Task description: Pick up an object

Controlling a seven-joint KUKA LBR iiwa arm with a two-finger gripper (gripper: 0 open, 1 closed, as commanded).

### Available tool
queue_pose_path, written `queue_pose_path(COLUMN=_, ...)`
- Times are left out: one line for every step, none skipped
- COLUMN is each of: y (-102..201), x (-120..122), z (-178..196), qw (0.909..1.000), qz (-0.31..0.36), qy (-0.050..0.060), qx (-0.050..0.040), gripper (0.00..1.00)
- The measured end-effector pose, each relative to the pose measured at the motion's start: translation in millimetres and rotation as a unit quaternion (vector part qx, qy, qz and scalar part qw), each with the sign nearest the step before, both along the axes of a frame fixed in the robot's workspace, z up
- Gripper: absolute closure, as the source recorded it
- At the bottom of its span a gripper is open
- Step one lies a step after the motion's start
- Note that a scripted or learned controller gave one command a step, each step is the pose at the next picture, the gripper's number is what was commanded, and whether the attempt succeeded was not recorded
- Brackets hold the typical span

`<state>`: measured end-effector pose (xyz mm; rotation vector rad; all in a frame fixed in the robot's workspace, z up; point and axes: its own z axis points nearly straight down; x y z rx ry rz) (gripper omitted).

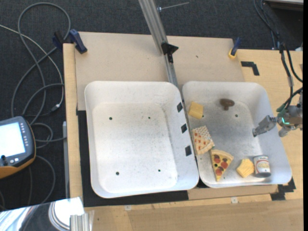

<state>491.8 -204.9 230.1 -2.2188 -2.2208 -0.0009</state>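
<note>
One camera sat fixed above the bench (144, 61), looking down at a slant from a moderate distance. It took in both bins (96, 100) whole, side by side, with dark floor (38, 13) beyond the bench's far and left edges.

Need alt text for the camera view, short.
The gripper hangs at the right bin's right side, holding nothing visible. That bin has a pizza slice, waffle, two cheese pieces, can and brown knob.
</note>
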Motion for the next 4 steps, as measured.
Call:
queue_pose_path(y=-1, x=3, z=-62, qw=1.0000, qz=-0.001, qy=0.003, qx=0.0010, gripper=0.00)
queue_pose_path(y=-6, x=9, z=-117, qw=1.0000, qz=-0.001, qy=0.003, qx=0.0010, gripper=0.00)
queue_pose_path(y=-5, x=9, z=-139, qw=1.0000, qz=0.000, qy=0.002, qx=0.0008, gripper=0.00)
queue_pose_path(y=-6, x=10, z=-127, qw=1.0000, qz=0.000, qy=-0.001, qx=-0.0001, gripper=1.00)
